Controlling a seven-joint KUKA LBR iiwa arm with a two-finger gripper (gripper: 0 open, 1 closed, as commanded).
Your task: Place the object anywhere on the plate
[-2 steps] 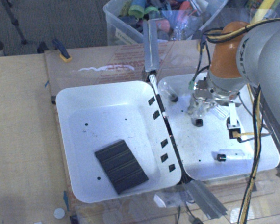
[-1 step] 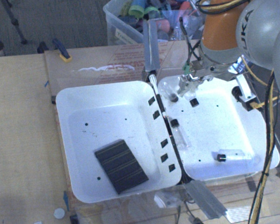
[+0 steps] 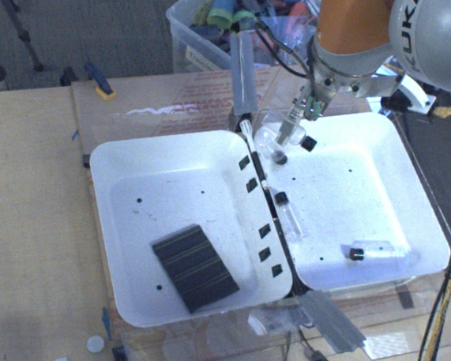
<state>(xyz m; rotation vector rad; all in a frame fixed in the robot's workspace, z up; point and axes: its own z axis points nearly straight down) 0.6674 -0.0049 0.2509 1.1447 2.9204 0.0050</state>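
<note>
A dark grey ribbed plate (image 3: 195,267) lies flat in the left bin (image 3: 122,178), toward its front. My gripper (image 3: 291,132) hangs over the far left corner of the right bin (image 3: 383,168), close to the divider. A small clear object with a black end (image 3: 272,147) sits right at the gripper's tip; whether it is held cannot be made out. A clear tube with a black cap (image 3: 373,250) lies near the right bin's front. Another clear piece with a black tip (image 3: 286,212) rests along that bin's left wall.
A grey upright bar (image 3: 241,79) rises at the far end of the divider between the bins, just left of the gripper. A tub of coloured items (image 3: 233,12) stands behind the bins. Small loose bits (image 3: 94,345) lie on the bench at front left.
</note>
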